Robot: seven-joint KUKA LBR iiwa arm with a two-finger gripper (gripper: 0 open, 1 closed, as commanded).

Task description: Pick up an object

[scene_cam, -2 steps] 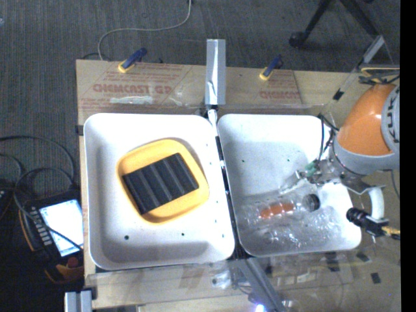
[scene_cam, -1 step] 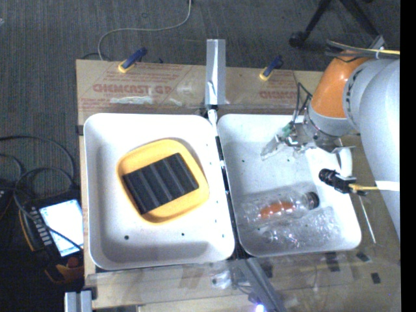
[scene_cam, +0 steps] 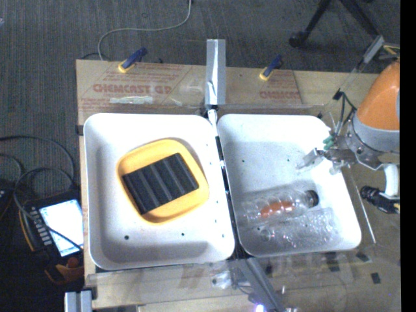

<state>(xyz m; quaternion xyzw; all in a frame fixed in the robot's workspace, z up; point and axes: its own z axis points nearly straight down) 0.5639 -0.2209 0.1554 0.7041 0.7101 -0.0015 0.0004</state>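
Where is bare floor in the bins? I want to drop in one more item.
Right bin: bare upper left, between the divider and the gripper; the clear bottle crowds its lower part. Left bin: only margins around the yellow tray.

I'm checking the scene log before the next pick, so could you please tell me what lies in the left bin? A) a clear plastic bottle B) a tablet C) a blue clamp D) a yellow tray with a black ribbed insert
D: the yellow tray with a black ribbed insert lies in the left bin; the clear plastic bottle is in the right bin.
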